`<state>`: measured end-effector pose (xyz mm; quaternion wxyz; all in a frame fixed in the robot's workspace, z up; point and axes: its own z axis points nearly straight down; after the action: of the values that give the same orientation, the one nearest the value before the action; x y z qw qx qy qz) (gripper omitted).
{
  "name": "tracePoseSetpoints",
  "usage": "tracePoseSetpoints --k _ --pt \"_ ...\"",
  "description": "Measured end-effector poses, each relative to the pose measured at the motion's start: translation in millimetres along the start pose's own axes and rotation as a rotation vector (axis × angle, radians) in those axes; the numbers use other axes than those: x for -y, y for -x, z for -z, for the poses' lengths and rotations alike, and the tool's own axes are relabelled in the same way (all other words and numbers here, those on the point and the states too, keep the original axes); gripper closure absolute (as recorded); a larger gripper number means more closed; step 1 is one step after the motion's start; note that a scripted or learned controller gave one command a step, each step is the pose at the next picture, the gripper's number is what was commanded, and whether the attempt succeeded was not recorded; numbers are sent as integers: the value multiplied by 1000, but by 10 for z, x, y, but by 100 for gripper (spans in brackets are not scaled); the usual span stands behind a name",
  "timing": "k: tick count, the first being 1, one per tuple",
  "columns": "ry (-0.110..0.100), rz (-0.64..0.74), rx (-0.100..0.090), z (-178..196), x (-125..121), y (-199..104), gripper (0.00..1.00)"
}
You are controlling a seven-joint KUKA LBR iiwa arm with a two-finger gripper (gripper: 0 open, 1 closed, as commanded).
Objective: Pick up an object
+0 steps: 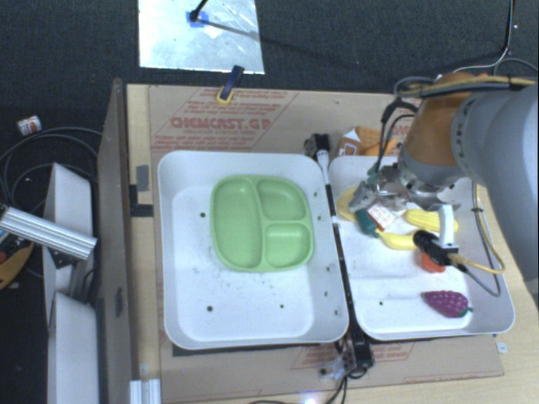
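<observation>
The gripper (373, 199) is seen low in the right bin (387, 289), near its upper left corner and close to the wall shared with the left bin (244, 301). How far it is opened cannot be told, and nothing is seen to be held in it.

A teal item (367, 221) lies just below the gripper in the view, touching or nearly touching it. This is judged the likeliest thing to be picked. Its long axis cannot be made out, as part of it is hidden. A banana (421, 220) lies just to the right of it, with its length across the bin. A red item (432, 264) is found a little further toward the front. Grapes (446, 302) lie well apart, near the front right corner.

The bin floor is flat, white and shallow-walled. Room is tight on the left, where the wall is close, and on the right, where the banana crowds in. A green plate (259, 224) is left alone in the other bin.
</observation>
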<state>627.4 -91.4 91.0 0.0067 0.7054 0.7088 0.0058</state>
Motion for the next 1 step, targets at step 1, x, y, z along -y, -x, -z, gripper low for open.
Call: tracePoseSetpoints --k 1 --pt "-6 -1 1 -3 -30 -9 0"
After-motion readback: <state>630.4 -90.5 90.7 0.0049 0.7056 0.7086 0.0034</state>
